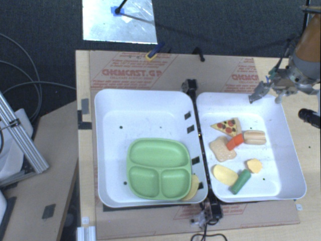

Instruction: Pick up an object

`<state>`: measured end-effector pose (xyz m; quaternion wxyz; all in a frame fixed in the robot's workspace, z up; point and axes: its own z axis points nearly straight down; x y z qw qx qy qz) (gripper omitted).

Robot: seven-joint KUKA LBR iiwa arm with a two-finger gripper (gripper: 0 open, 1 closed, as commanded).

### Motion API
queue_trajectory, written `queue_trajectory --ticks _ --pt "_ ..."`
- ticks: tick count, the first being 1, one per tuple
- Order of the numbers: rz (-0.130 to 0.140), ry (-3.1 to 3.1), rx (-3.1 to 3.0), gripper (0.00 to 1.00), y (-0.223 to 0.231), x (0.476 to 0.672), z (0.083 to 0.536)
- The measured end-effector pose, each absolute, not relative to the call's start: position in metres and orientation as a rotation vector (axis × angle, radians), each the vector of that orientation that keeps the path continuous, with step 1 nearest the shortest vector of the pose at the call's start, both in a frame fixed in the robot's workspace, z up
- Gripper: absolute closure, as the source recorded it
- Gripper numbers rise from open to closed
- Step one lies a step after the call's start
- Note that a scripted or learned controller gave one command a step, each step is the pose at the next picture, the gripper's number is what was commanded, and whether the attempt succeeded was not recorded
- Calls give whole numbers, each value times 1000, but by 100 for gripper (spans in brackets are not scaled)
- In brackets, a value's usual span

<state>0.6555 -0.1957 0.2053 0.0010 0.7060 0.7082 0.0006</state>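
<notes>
The right bin holds several toy foods: a pizza slice, a hot dog, an orange carrot piece, a tan bread slice, a small yellow piece, a yellow lemon-like piece and a green pickle. My gripper hangs over the bin's far right rim, above and to the right of the food. Its two fingers stand spread apart with nothing between them.
The left bin carries a green divided plate, with a yellow piece tucked under its right edge. Both bins rest on a cardboard sheet. A metal plate lies at the back; cables and a rail lie at the left.
</notes>
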Motion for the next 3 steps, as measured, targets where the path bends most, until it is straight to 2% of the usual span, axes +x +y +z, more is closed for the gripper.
queue_trajectory --ticks 1,2,3 --pt "-6 2227 2226 0 -186 600 101" --pt "7 2226 2209 0 -164 645 87" --pt "11 2227 2205 0 -81 654 88"
